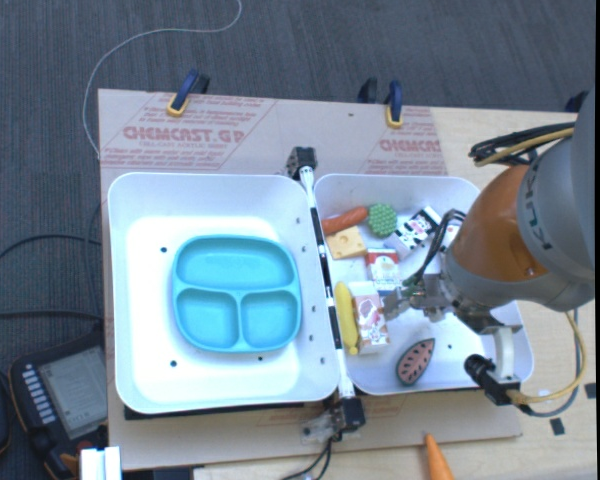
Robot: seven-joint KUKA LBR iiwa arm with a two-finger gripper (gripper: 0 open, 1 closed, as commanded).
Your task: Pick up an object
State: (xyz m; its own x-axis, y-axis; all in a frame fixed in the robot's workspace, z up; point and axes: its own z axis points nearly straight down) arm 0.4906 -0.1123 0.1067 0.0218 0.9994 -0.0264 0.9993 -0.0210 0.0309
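Banana point(346, 318) beside bin divider point(321, 258), long axis along it; end effector point(405, 298) nearby, grip state indiscernible.

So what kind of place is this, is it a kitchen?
Probably not a kitchen, more likely a robot lab. A robot arm reaches over two white bins on a clamped board, one holding toy food like a watermelon slice, with cables around.

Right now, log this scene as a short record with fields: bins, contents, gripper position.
left bin: holds a blue divided plate
right bin: toy food, including a sausage, cheese wedge, green piece, banana, watermelon slice, small carton
arm: reaches in from the right, over the right bin
gripper: low in the right bin, beside the small carton
grasp: cannot tell
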